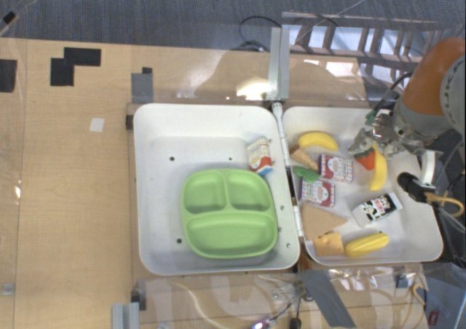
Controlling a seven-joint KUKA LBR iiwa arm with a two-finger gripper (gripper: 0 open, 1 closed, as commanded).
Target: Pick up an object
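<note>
One arm only, so no choice of reach: your gripper (370, 144) sits over the upper-right part of the right bin (434, 247), approx. over an orange carrot-like toy (367, 159). That toy lies right under the fingertips, touching or nearly so. Can't tell if the fingers are spread or pressed together; metal bits are too small and cluttered, and nothing is clearly seen between them.

Key relation: the orange toy is directly below and a touch toward the camera from the tips. It's short, so its long axis is hard to read. A yellow banana slice (378, 172) lies just beside it on the right, running roughly up-down in the view, so I'd judge a risk of nudging both.

Look of the target: small, bright orange, smooth plastic, partly hidden by the gripper.
</note>
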